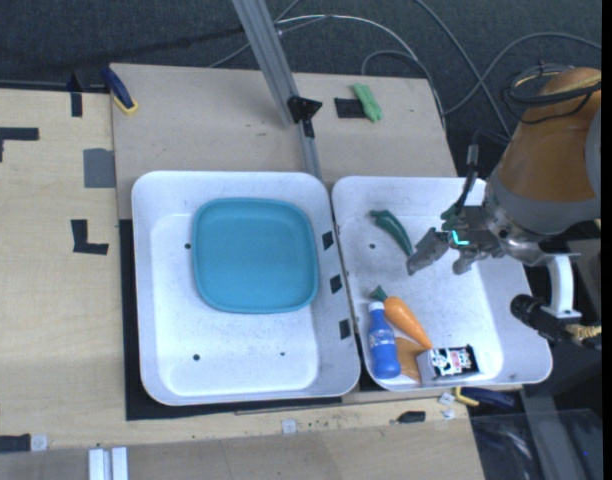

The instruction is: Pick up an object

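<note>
My gripper point(441, 262) hangs over the middle of the right bin point(506, 313), open, with nothing between its fingers. A dark green curved object point(392, 227) lies just to its upper left, apart from the fingertips. Below the gripper, near the bin's front, lie an orange carrot point(406, 320), a blue bottle with a white cap point(382, 344) and a small black and white box point(452, 360). Another orange piece point(411, 365) sits partly under the carrot.
The left bin point(166, 308) holds a teal square plate point(254, 254). A grey pole point(271, 48) slants across the back of the bench. A green marker point(367, 102) lies on the bench behind the bins. Cables loop at the top right.
</note>
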### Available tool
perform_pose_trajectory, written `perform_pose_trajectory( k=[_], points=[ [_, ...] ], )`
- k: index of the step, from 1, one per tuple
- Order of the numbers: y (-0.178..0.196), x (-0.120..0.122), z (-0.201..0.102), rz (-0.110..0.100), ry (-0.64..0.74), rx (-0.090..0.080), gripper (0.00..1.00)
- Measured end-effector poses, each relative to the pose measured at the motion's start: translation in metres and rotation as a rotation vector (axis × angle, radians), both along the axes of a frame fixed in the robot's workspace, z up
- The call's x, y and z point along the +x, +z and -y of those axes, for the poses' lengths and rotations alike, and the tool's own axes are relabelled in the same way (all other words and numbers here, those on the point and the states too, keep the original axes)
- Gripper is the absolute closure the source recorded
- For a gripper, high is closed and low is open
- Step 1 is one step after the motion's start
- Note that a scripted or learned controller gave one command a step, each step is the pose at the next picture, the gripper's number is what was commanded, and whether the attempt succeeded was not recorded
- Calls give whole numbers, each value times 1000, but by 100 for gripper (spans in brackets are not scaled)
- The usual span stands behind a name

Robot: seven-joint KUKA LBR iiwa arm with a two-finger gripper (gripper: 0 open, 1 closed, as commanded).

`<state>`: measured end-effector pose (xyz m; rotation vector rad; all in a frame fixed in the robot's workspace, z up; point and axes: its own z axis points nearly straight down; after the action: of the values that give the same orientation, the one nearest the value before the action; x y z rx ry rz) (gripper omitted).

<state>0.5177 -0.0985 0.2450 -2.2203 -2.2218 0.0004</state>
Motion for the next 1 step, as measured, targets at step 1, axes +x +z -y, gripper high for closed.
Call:
perform_pose_trajectory(
  k=[1],
  points=[
    [0,0,0,0,0,0,0]
  ],
)
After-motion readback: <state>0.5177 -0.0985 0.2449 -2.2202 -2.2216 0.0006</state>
